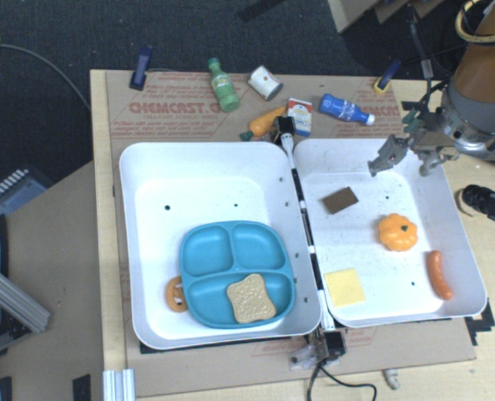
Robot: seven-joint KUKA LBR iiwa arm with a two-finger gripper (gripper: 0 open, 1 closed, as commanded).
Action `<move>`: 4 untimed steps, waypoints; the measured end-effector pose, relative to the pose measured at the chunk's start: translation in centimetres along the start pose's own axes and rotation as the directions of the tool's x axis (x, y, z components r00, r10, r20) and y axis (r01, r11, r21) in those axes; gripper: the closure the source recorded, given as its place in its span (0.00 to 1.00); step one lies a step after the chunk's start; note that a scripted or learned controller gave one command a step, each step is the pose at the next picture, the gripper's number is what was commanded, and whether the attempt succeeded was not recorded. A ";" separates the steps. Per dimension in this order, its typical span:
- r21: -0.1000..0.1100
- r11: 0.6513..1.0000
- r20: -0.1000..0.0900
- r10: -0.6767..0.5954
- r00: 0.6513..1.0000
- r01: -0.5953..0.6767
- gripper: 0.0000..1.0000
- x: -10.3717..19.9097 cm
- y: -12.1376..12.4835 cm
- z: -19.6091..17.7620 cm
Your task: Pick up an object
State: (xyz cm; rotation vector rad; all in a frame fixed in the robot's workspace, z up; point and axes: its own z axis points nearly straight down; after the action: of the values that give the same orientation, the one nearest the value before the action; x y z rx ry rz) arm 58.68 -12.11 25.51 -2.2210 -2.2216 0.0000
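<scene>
Hand (pixel 407 155) hangs over the far edge of the right bin (pixel 464 266); fingers apart, nothing betw. them. Nearest obj: brown square (pixel 340 200), just below-left of it. Then orange pumpkin (pixel 397 231), sausage (pixel 439 274) nr the right wall, yellow cheese slice (pixel 345 287) at front. Left bin (pixel 147 224): blue divided plate (pixel 230 266) w/ toast (pixel 250 298) in its front compartment.

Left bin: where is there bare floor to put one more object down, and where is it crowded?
The left bin has bare floor across its far half, between the far wall and the blue plate. The near half is crowded: the plate with its toast fills it, and a pretzel sits at the plate's left edge.
</scene>
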 end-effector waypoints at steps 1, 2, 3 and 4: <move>0.000 1.000 0.001 0.001 1.000 -0.001 0.00 -4.8 -0.9 17.0; 0.002 1.000 -0.001 0.001 1.000 -0.001 0.00 -4.2 -5.0 17.1; -0.001 1.000 0.000 0.002 1.000 -0.002 1.00 -4.2 -5.0 16.1; -0.002 1.000 0.000 -0.001 1.000 0.001 1.00 1.1 -1.4 17.1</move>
State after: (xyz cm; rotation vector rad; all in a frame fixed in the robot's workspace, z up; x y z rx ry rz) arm 57.24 -11.00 8.44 -2.2203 -2.2241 -0.0022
